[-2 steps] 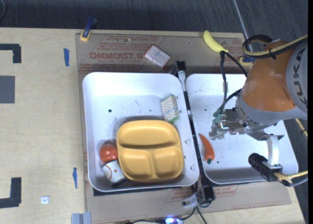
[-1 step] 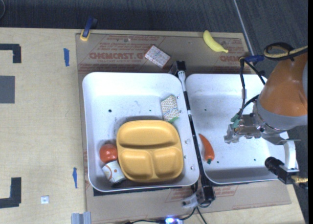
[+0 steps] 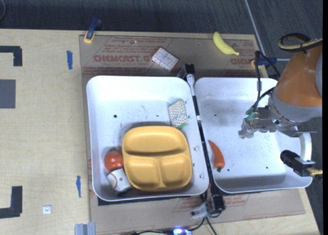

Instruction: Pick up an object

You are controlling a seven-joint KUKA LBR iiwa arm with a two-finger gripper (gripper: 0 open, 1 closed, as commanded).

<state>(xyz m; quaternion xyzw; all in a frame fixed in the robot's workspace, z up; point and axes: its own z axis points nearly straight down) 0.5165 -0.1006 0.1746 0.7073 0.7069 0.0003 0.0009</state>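
Hovering over right white bin (image 3: 241, 91), near its right edge: two-finger gripper (image 3: 251, 126), jaw state cannot be told | small orange-red pepper-shaped toy (image 3: 217, 155) by left wall, toward gripper's lower left | long axis along wall

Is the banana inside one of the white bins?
No, the banana lies on the brown board behind the right bin, outside its rim.

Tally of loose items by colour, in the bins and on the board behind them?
Yellow: 2, tray, banana
Red/orange: 2, ball, pepper
White with print: 3, packet, packet, cup
Total: 7
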